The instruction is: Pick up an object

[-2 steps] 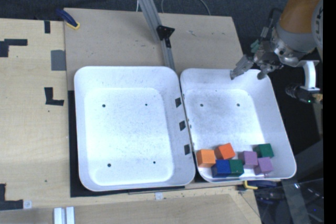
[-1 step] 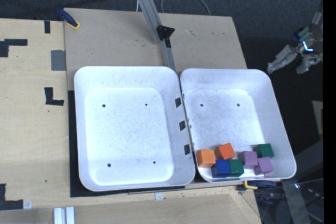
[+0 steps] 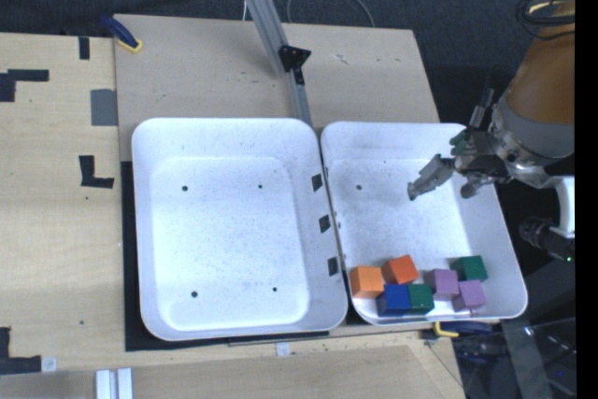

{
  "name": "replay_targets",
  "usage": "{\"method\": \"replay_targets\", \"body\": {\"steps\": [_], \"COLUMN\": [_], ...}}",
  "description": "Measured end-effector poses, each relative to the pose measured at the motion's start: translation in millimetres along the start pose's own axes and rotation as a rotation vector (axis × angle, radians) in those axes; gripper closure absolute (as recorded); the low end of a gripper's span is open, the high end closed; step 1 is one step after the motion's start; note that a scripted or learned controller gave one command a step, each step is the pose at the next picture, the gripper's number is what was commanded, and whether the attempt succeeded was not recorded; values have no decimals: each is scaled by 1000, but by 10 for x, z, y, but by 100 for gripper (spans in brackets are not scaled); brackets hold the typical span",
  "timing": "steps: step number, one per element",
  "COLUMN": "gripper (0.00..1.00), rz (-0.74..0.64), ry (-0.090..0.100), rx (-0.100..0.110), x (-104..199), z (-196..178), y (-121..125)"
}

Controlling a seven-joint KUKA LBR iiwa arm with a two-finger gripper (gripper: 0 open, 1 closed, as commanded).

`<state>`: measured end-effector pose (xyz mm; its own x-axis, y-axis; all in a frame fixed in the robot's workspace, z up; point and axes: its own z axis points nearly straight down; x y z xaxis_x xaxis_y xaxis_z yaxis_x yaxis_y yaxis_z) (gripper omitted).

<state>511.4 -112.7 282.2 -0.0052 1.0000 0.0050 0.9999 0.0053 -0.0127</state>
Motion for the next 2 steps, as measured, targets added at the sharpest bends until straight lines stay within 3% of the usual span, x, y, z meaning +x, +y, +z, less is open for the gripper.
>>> {"method": "replay_targets", "body": {"steps": [1,2], "gripper": [0,0], "rz": [5,3], "ry": [-8,-4], "rx": [-21,-3], "x": [-171,415], "z": [-1692,-156], "y": [-37,-225]}}
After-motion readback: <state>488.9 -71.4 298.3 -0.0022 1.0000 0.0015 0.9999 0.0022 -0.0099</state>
